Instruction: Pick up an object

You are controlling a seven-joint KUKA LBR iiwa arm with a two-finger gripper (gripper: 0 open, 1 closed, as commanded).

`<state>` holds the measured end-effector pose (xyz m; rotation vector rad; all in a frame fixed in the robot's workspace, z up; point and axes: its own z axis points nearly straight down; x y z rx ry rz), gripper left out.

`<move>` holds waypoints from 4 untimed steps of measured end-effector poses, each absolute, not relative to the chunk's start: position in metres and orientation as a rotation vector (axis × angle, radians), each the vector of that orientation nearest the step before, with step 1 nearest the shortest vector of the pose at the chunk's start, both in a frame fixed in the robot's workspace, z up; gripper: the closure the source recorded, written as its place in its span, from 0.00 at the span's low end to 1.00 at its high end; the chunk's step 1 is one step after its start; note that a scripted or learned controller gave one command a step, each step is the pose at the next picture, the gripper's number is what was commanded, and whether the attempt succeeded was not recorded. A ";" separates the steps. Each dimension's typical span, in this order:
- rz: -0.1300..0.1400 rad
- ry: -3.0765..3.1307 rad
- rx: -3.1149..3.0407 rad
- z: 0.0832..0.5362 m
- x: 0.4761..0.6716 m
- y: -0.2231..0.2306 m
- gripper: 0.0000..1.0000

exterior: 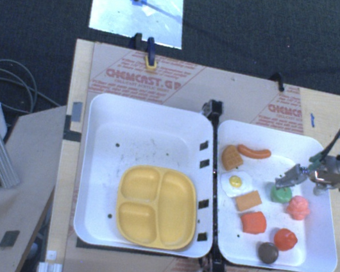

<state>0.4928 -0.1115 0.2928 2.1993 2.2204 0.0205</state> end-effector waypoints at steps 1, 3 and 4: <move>-0.007 2.224 2.227 0.187 0.485 -0.132 0.00; 0.002 2.222 2.218 0.081 0.487 -0.099 0.00; 0.003 2.221 2.218 0.095 0.487 -0.100 1.00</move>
